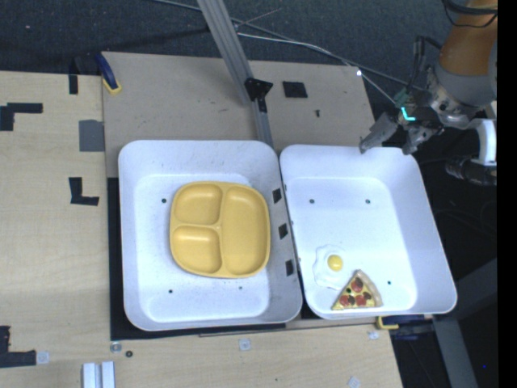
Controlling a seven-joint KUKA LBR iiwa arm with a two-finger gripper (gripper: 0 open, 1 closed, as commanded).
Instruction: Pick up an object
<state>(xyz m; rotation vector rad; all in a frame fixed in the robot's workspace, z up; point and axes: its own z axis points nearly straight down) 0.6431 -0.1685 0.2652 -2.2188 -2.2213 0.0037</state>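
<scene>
A: Where is the claw seen?

B: It is seen at the upper right of the frame, above the far rim of the right bin. Two dark fingers are spread apart, and nothing is held between them. The grey arm with its orange band is seen above it, at the frame's right edge.

A: What is found in the right bin?

B: A pizza slice is lying flat near the bin's lower edge. Its long axis is set roughly upright in the frame, tilted slightly, with the narrow tip pointed toward the top of the frame and the wide crust end toward the bottom. A fried egg is placed just beside the tip, to the upper left of the slice; whether the two touch cannot be told.

A: And the left bin?

B: A yellow divided plate is set near its middle, with two smaller compartments on the left and one long compartment on the right.

A: How far is the claw from the slice?

B: They are well apart; the claw is at the bin's far side, the slice at its near side. Both bins are borne side by side on the pale worktop.
</scene>
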